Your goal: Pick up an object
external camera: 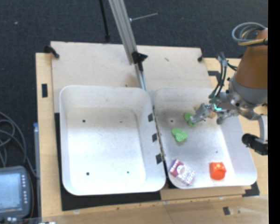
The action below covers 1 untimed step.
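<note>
My gripper [195, 118] hangs over the upper middle of the right bin [238, 146], reaching in from the right. A small green piece [192, 121] sits between its fingertips, and the gripper is shut on it. Just below and to the left, a second green object [179, 135] lies on the bin floor, apart from the gripper. An orange-red block [217, 170] rests near the bin's front right. A red-and-white packet [182, 172] lies at the front left corner.
The left bin [70, 125] stands beside the right one, and a ridge with black clips [155, 136] divides them. A slanted metal pole [126, 31] rises behind the bins. A black arm fitting [255, 143] overhangs the right bin's right rim.
</note>
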Each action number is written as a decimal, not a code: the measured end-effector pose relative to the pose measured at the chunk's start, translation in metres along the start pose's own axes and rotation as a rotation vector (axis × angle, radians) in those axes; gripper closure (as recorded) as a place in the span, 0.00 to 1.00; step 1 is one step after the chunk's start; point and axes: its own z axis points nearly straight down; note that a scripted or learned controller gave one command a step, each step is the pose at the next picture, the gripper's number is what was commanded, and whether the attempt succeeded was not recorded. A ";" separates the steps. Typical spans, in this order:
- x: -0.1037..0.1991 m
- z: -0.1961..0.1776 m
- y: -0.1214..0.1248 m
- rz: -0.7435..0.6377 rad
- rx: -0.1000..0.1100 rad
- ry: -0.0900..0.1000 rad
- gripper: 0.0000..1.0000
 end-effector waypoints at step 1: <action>0.000 -0.002 0.001 0.001 -0.004 -0.001 0.00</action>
